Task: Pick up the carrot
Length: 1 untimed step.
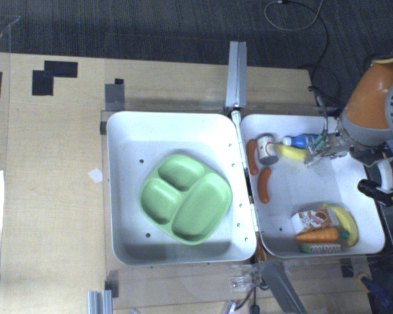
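The orange carrot lies flat near the front edge of the right bin, pressed against a small snack packet and a banana. My gripper hangs low over the back of the same bin, above the right end of a yellow item and close to a blue bottle. It is well behind the carrot, about a third of the bin's depth away. The grey arm with its orange band comes in from the right.
A small can and two red sausages lie along the right bin's left side. The left bin holds a green divided plate. A metal divider post stands behind the bins.
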Tool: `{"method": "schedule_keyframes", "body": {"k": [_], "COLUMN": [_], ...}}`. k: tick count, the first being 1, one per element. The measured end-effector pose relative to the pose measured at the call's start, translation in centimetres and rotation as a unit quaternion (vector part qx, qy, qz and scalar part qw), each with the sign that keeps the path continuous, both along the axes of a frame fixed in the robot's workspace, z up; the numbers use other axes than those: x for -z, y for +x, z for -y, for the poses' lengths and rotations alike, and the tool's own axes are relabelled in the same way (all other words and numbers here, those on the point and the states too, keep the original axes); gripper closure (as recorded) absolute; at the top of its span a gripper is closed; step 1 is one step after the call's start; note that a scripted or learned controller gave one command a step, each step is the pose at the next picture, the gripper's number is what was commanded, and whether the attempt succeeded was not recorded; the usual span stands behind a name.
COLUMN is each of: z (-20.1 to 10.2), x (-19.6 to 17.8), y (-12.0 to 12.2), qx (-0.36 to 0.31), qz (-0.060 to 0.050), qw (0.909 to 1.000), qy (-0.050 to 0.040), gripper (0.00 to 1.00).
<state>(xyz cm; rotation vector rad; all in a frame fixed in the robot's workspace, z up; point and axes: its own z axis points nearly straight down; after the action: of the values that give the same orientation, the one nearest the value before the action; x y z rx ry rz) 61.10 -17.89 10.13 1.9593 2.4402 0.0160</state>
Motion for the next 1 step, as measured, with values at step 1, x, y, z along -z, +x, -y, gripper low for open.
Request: {"method": "schedule_keyframes", "body": {"k": [1], "z": [2.67], "x": [-7.96], "y": [-0.91], "qx": [0.050], "qz": [-0.004], "qw": [0.9987], "qy": [-0.0009], "gripper": [1.00]}}
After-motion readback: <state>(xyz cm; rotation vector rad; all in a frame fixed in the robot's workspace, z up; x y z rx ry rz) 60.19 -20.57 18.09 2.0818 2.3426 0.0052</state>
